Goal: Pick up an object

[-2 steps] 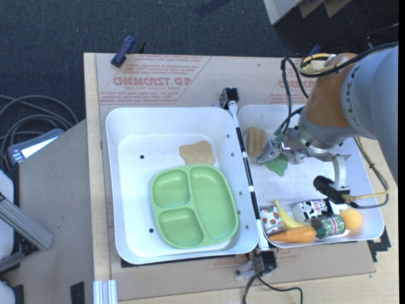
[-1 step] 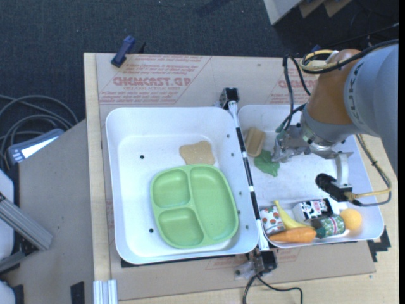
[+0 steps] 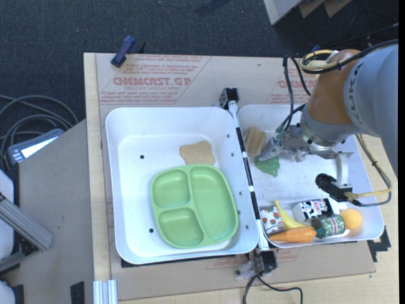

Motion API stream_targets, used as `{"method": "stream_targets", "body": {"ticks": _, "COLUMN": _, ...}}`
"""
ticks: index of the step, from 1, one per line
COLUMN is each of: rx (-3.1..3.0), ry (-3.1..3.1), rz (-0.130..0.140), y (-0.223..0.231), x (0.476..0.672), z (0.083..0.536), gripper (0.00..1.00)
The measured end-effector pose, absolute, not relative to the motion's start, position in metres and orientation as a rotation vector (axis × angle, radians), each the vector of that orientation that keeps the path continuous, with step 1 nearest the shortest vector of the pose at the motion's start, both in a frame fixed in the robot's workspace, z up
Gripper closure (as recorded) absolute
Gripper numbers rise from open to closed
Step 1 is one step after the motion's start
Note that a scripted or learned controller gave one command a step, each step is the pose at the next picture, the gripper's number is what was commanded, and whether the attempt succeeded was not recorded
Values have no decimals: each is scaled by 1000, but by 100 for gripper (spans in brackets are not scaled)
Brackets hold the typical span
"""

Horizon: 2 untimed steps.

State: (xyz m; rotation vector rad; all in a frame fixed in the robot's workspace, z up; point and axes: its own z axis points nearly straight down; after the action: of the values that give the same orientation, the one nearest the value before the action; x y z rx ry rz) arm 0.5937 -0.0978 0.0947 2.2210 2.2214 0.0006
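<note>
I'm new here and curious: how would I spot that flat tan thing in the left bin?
Find the left shallow white bin. Above the green divided plastic plate lies a flat tan bread-shaped slice, the only pale brown item there.

Grey arm with orange band [image 3: 345,97] reaches in from right, over the right white bin [image 3: 373,189]. Gripper [image 3: 273,149] low at that bin's left side, just above a small green leafy piece [image 3: 268,166] and beside a tan bread-like slice [image 3: 255,141]. Bottom of right bin: orange carrot [image 3: 293,235], yellow banana [image 3: 286,218], strawberry-print carton [image 3: 271,217], orange ball [image 3: 351,220]. Left white bin [image 3: 126,170] holds a green three-compartment plastic tray [image 3: 193,206] and a tan flat toast piece [image 3: 196,152].
</note>
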Motion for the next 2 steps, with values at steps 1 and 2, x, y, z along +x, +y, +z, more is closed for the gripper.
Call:
{"method": "stream_targets", "body": {"ticks": 1, "rx": 2224, "ry": 2222, "rz": -2, "y": -93, "x": 573, "z": 84, "gripper": 0}}
{"method": "stream_targets", "body": {"ticks": 2, "rx": 2220, "ry": 2220, "rz": 0, "y": -98, "x": 584, "z": 85, "gripper": 0}}
